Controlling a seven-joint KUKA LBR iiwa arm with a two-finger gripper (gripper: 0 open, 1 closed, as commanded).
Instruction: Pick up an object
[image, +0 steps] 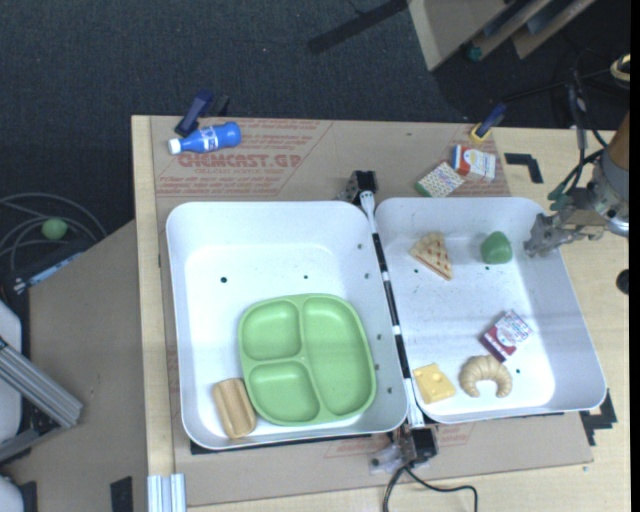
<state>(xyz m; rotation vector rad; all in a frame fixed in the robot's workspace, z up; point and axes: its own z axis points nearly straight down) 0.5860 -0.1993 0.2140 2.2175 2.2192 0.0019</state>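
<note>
The right bin (570, 300) holds a green round piece (495, 247), a tan wedge-shaped slice (433, 255), a red and white packet (508, 333), a croissant (486, 375) and a yellow cheese block (433, 383). My gripper (545, 235) hangs at the bin's far right rim, just right of the green piece and apart from it. I see nothing held in it. The arm comes in from the right edge.
The left bin (200, 250) bears a green divided plate (305, 357) and a tan wafer (233, 407) at its near left corner. On the bench behind the bins lie a blue and white bottle (205, 138) and small printed boxes (455, 172).
</note>
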